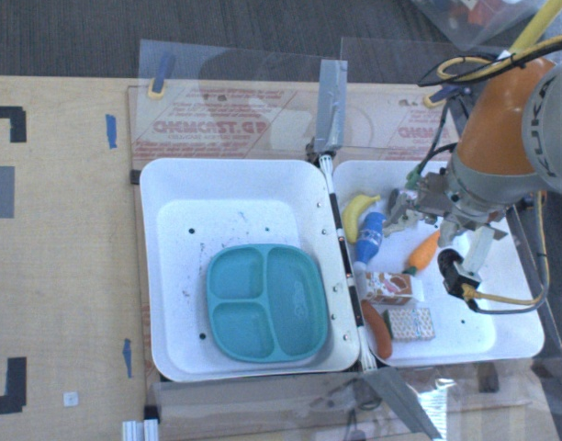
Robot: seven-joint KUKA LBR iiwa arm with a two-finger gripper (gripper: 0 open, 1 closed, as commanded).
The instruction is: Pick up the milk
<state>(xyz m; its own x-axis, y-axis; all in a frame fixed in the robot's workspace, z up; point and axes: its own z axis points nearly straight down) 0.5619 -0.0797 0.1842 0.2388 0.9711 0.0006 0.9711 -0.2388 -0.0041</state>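
Spreading beneath everything, the desk (61,246) carries two white bins; the left bin (171,191) lies well to the left of the end effector (419,211) and holds a teal divided plate (265,303). The grey arm (501,136) with its orange band reaches over the right bin (511,329), its end effector hovering above that bin's upper middle; whether it is spread or pressed together cannot be told from this slant. Below and to the left of the end effector lies the milk (389,288), a small carton. A blue bottle (370,237) and a banana (359,211) crowd just to the end effector's left, a carrot (423,252) sits just below it, and a patterned box (411,323) and a sausage (378,331) lie beyond the milk.
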